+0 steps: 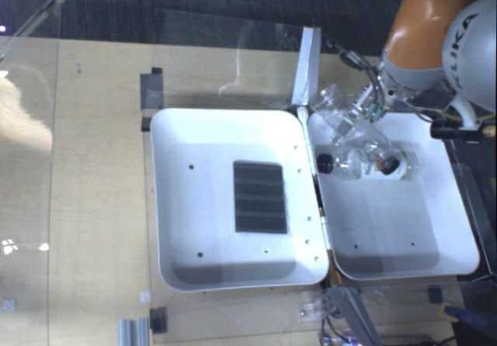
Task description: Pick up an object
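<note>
The bench (85, 205) is pale wood and carries two shallow white bins side by side. The left bin (178, 181) is the larger shape in view; a dark ribbed rectangular pad (260, 196) lies flat near its centre, its long side running from 12 to 6 o'clock. The right bin (404, 236) sits just beside it, their inner rims touching along a seam.

The arm (446, 22) enters from 2 o'clock, grey with a broad orange band, and angles down toward the upper left part of the right bin. Its gripper (353, 123) looks translucent and hangs over that bin's 11 o'clock corner, close to the seam. How wide the claw stands cannot be told, as its clear parts blur into the bin's white floor, and nothing can be made out held in it.

Just below the gripper, toward 5 o'clock from it, a clear plastic bottle (373, 162) lies on its side on the bin floor, with a dark cap end pointing to 9 o'clock and a dark patch near its other end. Whether the gripper touches the bottle cannot be told.
</note>
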You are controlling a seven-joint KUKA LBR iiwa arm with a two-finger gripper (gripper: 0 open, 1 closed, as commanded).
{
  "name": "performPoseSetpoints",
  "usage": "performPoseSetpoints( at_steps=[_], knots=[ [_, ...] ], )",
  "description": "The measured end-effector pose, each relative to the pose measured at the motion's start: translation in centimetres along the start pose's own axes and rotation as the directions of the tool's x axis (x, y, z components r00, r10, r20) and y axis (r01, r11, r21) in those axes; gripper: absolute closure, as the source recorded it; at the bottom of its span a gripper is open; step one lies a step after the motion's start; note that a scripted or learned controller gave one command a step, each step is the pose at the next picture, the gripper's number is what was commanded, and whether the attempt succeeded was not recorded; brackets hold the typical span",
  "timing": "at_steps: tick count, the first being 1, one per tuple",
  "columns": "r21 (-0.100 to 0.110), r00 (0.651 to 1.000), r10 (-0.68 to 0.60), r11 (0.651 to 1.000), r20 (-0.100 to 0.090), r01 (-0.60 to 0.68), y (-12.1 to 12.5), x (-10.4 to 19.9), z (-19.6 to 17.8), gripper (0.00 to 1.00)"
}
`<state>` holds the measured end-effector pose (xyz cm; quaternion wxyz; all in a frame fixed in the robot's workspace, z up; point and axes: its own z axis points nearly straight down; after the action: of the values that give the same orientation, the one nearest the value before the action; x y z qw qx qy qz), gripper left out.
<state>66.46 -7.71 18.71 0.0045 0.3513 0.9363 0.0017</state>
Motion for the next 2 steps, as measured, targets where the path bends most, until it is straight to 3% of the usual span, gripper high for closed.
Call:
performPoseSetpoints(
  at_steps=[1, 2],
  knots=[
    [0.0, 0.974, 0.225, 0.974, 0.001, -0.225, -1.1, -1.1, -8.1, 1.0],
    [0.001, 0.992, 0.128, 0.992, -0.002, -0.128, 3.7, 2.4, -7.4, 1.0]
  ],
)
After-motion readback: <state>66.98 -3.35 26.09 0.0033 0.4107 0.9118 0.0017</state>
